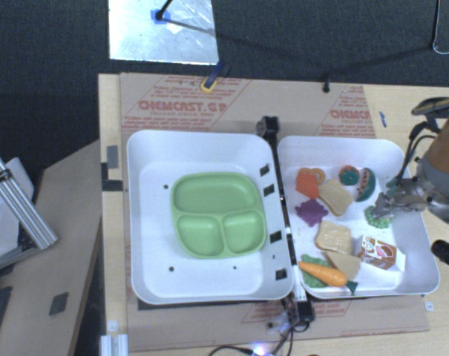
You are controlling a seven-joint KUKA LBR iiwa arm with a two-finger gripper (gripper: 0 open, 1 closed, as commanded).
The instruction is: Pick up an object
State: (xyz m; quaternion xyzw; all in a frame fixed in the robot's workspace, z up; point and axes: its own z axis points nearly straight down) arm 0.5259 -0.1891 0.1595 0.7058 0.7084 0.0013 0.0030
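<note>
The right bin [413,273] holds several toy foods: an orange piece [309,181], a purple grape bunch [311,212], bread slices [334,196] [334,237], a carrot [324,274], a watermelon slice [365,183], a small printed carton [378,252] and a green leafy piece [375,216]. My gripper [391,201] reaches in from the right and hangs low at the bin's right side, right over the green leafy piece and partly covering it. Nothing is visibly lifted.
The left bin [146,199] carries a green divided plate [218,213]. A black clip strip [277,199] runs between the two bins. The grey arm [443,169] with its cable crosses the right bin's far right rim. Cardboard [179,102] lies under both bins.
</note>
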